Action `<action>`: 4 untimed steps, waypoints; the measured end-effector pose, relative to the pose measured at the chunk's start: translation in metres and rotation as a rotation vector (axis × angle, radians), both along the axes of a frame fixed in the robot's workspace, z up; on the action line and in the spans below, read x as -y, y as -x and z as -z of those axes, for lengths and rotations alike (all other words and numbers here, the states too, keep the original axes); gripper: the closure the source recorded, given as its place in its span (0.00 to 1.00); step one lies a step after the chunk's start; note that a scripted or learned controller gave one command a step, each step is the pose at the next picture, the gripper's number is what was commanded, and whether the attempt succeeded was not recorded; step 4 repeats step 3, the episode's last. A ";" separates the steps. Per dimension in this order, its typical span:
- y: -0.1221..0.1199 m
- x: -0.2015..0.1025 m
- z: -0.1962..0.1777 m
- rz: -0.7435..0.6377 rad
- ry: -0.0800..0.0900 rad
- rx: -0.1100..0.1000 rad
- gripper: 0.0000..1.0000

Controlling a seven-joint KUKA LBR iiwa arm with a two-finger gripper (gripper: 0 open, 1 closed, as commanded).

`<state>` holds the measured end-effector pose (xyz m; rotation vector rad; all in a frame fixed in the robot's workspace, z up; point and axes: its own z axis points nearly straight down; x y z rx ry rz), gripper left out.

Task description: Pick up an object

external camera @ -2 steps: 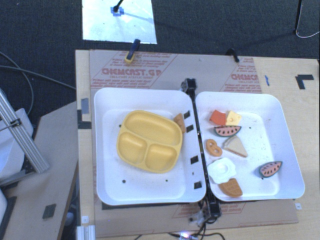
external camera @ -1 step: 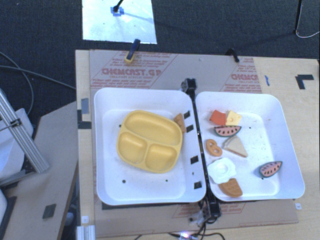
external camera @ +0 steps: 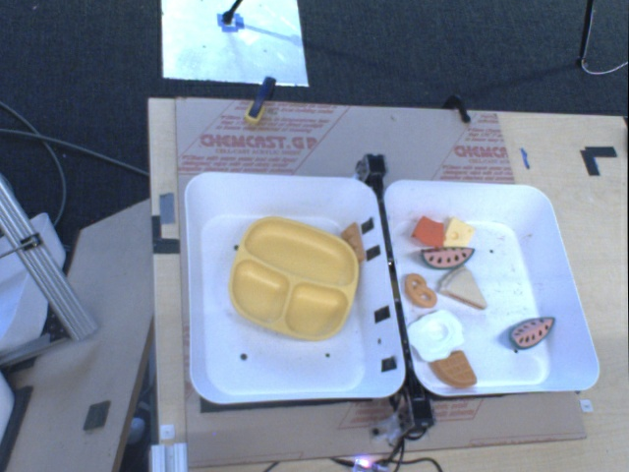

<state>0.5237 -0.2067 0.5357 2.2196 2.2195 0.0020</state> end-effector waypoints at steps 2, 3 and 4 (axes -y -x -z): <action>0.009 0.000 0.001 -0.001 0.000 -0.001 1.00; -0.027 -0.001 0.001 -0.006 0.002 0.002 1.00; -0.027 -0.001 0.001 -0.006 0.002 0.002 1.00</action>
